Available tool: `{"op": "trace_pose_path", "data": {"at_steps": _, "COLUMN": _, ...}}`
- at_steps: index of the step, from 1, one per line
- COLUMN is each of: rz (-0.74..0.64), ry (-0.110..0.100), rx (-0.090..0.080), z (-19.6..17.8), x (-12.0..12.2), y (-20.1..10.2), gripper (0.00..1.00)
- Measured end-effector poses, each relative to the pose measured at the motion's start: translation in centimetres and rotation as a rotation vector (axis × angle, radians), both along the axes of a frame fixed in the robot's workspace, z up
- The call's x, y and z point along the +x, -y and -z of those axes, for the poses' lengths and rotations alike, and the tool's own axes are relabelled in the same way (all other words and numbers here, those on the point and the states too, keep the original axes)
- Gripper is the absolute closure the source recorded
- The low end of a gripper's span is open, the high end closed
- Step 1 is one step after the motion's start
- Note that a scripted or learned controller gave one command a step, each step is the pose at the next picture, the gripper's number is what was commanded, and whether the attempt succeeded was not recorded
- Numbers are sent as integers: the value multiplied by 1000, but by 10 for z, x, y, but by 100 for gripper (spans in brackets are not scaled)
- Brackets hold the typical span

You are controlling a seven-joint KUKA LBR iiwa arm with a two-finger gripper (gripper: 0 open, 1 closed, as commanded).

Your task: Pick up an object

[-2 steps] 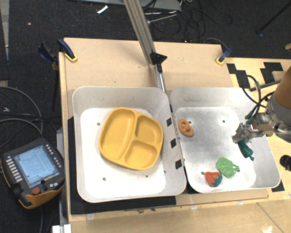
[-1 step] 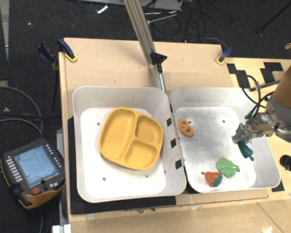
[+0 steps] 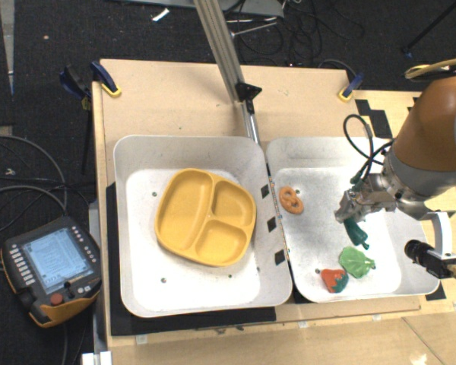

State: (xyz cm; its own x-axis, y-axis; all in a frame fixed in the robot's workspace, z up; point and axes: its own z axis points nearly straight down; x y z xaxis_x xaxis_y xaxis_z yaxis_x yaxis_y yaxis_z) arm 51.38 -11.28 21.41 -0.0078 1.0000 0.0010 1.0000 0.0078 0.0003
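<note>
One teal toy (image 3: 358,234) sits betw. fingers (image 3: 354,220), clamped; green toy (image 3: 356,262) just below.

Light falls bright and even from above on my counter (image 3: 175,97); both white bins (image 3: 137,204) glare pale, nearly washed out. Shadows are soft and short. The floor (image 3: 38,21) at far left is dim. My arm (image 3: 433,143) looks slightly blurred.

Grey arm (image 3: 433,139) (orange-banded wrist) reaching leftward, end effector (image 3: 355,217) low
</note>
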Motion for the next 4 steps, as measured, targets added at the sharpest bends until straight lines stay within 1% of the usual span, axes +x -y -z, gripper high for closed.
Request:
{"op": "trace_pose_path", "data": {"at_steps": 1, "rz": -2, "ry": 1, "rx": 1, "z": -9, "x": 15, "y": -61, "gripper": 100}}
{"op": "trace_pose_path", "data": {"at_steps": 2, "rz": 0, "ry": -1, "rx": 1, "z": -5, "x": 17, "y": -111, "gripper": 100}}
{"op": "trace_pose_path", "data": {"at_steps": 3, "rz": 0, "ry": 0, "rx": 0, "z": -6, "x": 28, "y": -155, "gripper": 100}}
{"op": "trace_pose_path", "data": {"at_steps": 4, "rz": 1, "ry": 2, "rx": 1, "z": -24, "x": 45, "y": -203, "gripper": 100}}
